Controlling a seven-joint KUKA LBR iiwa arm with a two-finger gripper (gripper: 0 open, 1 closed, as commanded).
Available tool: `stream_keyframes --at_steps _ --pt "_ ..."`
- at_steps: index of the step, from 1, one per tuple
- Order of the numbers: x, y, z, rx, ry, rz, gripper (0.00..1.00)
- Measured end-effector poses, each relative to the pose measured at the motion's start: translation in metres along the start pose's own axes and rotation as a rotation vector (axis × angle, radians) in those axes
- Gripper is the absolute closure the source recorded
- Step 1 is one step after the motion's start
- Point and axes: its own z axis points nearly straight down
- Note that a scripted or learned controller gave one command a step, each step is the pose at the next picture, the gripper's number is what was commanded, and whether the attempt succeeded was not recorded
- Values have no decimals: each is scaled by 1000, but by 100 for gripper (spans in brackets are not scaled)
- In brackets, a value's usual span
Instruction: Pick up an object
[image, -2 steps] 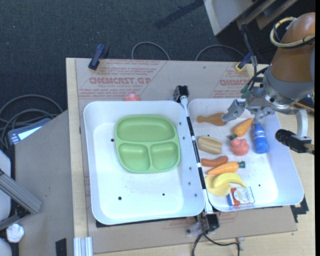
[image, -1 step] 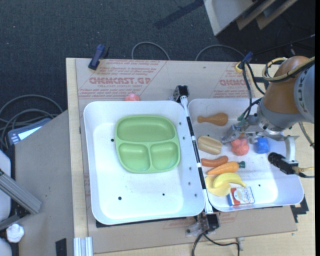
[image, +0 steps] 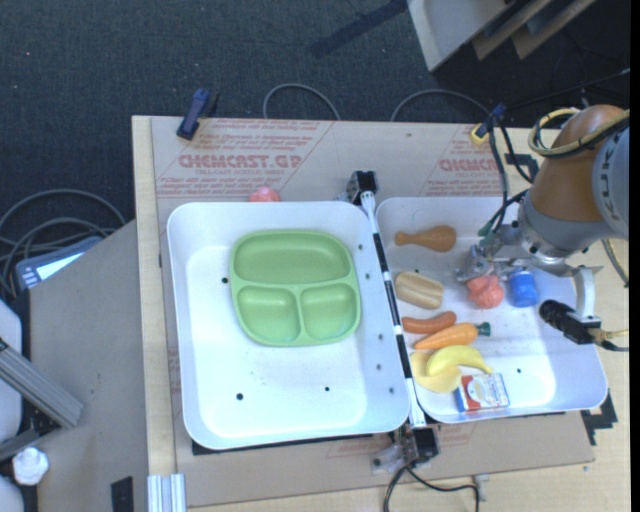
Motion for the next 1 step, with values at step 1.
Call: stream_keyframes --at_steps 1 --pt "90 0 -83 -1 2 -4 100"
